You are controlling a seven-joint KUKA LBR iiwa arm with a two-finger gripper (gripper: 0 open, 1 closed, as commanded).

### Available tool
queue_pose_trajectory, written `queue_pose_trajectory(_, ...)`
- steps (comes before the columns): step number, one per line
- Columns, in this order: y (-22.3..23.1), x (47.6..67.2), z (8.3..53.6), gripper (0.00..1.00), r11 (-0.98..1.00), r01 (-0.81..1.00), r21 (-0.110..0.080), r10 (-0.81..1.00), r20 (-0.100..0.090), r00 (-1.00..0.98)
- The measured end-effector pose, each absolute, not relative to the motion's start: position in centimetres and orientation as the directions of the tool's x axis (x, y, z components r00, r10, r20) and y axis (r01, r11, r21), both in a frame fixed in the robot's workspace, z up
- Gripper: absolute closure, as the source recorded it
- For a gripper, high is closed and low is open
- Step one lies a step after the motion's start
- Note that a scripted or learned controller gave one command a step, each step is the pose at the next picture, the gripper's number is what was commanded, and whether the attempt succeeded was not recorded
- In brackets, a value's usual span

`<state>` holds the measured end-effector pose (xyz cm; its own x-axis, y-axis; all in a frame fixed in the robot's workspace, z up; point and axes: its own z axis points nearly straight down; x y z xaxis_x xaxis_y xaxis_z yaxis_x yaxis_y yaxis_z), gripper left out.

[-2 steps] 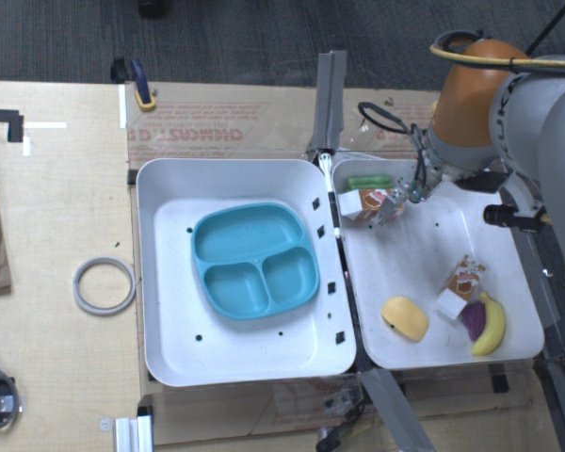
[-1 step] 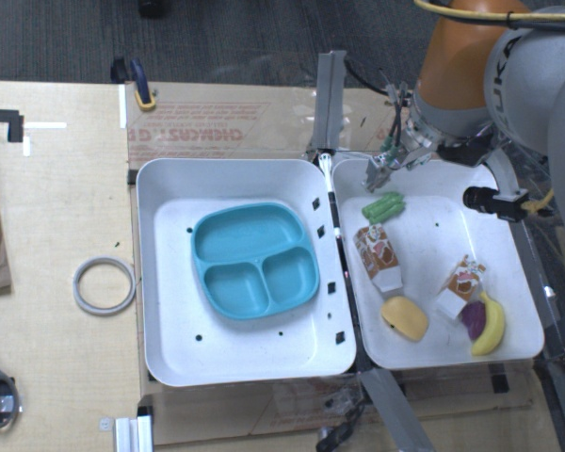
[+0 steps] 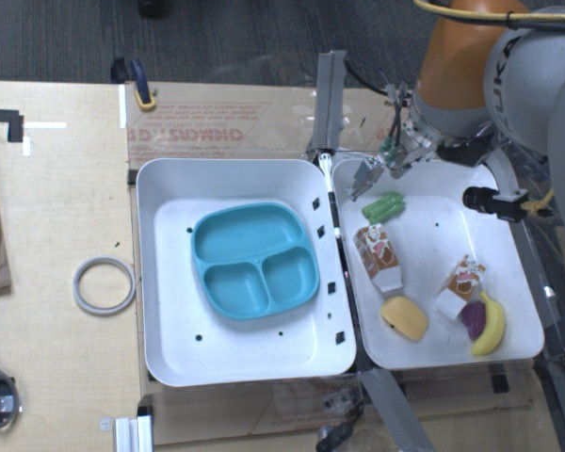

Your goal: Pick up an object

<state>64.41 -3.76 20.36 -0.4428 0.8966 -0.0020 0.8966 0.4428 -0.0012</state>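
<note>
While the end effector (image 3: 365, 179) hovers, a green object (image 3: 383, 206) lies just beside.

Left bin (image 3: 160, 281) and right bin (image 3: 518, 252): smooth white plastic, faint sheen. Blue divided tray (image 3: 254, 260) at centre: matt plastic. Banana (image 3: 491, 326), lower right: glossy plastic look. Bench top (image 3: 56, 215), left: pale matt wood. Gripper (image 3: 369, 172), upper right: grey metal.
</note>
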Motion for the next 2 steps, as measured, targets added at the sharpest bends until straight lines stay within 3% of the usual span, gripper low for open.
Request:
queue_pose_trajectory(1,-7.6,59.7,19.0,0.0,0.585,0.811,-0.003,0.811,0.001,-0.585)
queue_pose_trajectory(2,-8.7,60.1,25.2,0.0,0.74,0.672,0.0,0.672,-0.001,-0.74)
